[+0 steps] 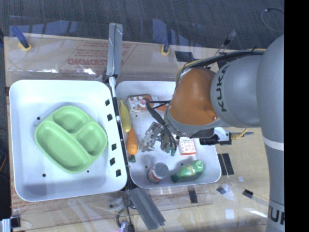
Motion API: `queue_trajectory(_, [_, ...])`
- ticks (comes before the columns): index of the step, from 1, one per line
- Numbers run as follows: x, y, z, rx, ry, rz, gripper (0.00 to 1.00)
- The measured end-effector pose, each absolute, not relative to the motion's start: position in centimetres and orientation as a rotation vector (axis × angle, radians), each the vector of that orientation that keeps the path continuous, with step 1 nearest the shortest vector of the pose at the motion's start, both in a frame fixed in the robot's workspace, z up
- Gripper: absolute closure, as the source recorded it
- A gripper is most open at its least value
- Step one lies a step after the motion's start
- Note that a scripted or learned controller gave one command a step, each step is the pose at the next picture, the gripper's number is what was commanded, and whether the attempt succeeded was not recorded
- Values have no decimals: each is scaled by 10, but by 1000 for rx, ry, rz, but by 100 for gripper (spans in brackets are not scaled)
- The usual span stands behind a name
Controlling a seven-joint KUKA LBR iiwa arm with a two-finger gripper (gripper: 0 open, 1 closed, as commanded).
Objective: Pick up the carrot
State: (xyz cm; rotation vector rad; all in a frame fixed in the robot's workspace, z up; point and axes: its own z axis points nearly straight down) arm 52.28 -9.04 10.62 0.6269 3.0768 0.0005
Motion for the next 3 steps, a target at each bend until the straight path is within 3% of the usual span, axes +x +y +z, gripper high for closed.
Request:
queue_trajectory(1, [487,-28,235,852,3022,0,100])
queue_trajectory(2, [487,-28,235,853,3022,0,0])
queue_trajectory(3, [488,-7,329,1396,2812,1,0])
